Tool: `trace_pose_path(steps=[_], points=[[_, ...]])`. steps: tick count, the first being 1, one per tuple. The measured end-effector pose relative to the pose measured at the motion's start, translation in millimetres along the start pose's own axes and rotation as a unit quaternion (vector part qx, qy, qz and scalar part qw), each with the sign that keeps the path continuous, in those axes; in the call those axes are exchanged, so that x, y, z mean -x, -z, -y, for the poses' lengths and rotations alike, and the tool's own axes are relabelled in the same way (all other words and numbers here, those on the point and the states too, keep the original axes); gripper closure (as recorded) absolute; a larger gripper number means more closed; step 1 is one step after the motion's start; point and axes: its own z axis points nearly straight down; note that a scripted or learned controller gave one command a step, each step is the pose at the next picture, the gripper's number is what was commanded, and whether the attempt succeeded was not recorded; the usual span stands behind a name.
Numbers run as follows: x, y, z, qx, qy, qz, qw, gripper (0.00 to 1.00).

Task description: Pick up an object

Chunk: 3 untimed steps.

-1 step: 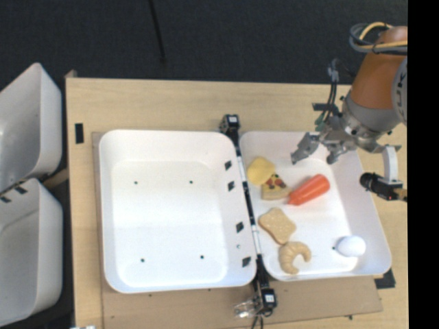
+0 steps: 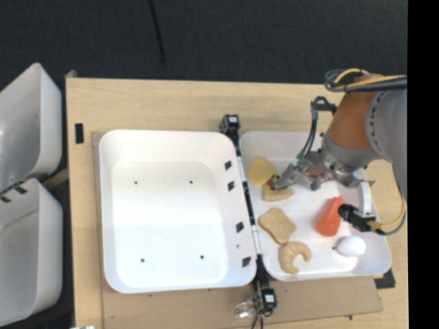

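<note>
1. Camera view shows the gripper [image 2: 283, 179] low in the right bin [image 2: 274, 141], its tip at the top edge of a tan wedge [image 2: 277, 194] that lies just below a yellow piece [image 2: 260, 171]
2. Whether the hand is wide, narrow or holding anything I cannot tell: the tip is small and dark against the two pieces, and nothing is plainly seen between its parts
3. My guess is that the arm [image 2: 353, 125] slants in from the right so as to reach the bin's left half, where wedge and yellow piece sit close to the wall shared with the left bin [image 2: 110, 149]
4. Other candidates lie apart from the tip: a toast slice [image 2: 277, 225] below the wedge, a croissant [image 2: 294, 256] near the front rim, an orange cone [image 2: 330, 216] and a white egg [image 2: 352, 245] toward the right
5. They lie loose and spread, which leaves room around each for a grasp; the wedge and yellow piece nearly touch, so one may shift with the other
6. No brand, label or legible writing can be made out on the bins, the pieces or the arm
</note>
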Motion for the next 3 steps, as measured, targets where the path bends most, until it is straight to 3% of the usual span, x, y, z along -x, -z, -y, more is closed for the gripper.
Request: trace_pose_path(steps=[1, 2, 3], points=[[1, 4, -5, 0.002, 0.002, 0.001, 1.0000, 0.00], [-39, 181, -43, 0.010, 0.005, 0.002, 0.9999, 0.00], [-63, 231, -28, 0.002, 0.004, 0.000, 1.0000, 0.00]])
